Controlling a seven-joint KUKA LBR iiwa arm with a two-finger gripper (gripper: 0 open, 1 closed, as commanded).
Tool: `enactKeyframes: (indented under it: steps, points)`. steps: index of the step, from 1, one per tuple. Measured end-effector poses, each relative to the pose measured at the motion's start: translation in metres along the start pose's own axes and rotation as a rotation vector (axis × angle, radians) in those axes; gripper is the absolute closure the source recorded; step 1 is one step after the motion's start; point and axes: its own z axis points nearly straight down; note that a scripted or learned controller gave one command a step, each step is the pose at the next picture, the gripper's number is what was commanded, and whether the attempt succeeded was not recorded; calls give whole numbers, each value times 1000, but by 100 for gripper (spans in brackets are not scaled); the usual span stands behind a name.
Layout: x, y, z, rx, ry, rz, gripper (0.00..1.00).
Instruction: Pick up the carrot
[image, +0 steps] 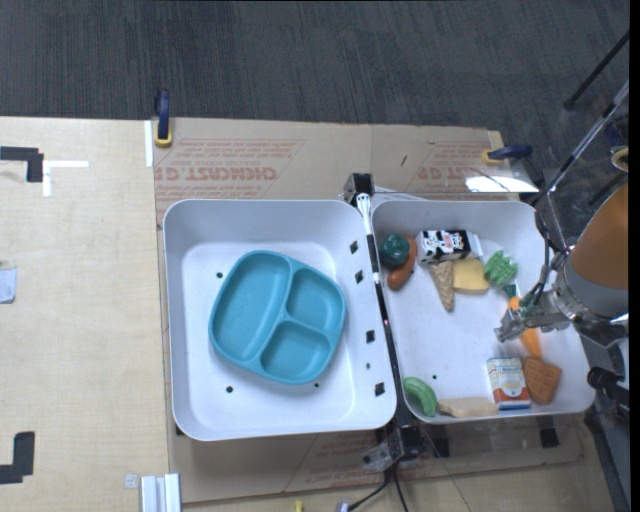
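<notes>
Your tool (518, 326) is sitting low in the right bin (455, 355), over by its right wall, and honestly you can't tell from this angle whether it's spread or pinched. The carrot (526, 334) is right there at the tip: a small orange piece, partly hidden behind the metal, with a bit of orange poking out on the far side and more on the near side. Whether it's actually being held, can't say.

Room-wise, you've got a decent bare patch of white floor in the middle of that bin, left of the tool. The right wall is close, so not much slack on that side. Just near of the carrot sit a small carton (508, 381) and a brown cracker-looking thing (542, 379), both hugging the near right corner. On the far side there's a green leafy piece (500, 269), a yellow cheese wedge (469, 275) and a black and white box (444, 243). Near wall has a green pod (420, 396) and a tan slab (468, 406).

The left bin (190, 330) holds a teal divided plate (277, 316), well apart from all this
</notes>
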Motion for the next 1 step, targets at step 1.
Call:
enactKeyframes:
  steps: [1]
  points:
    - [54, -2, -23, 5, -11, 373, 100]
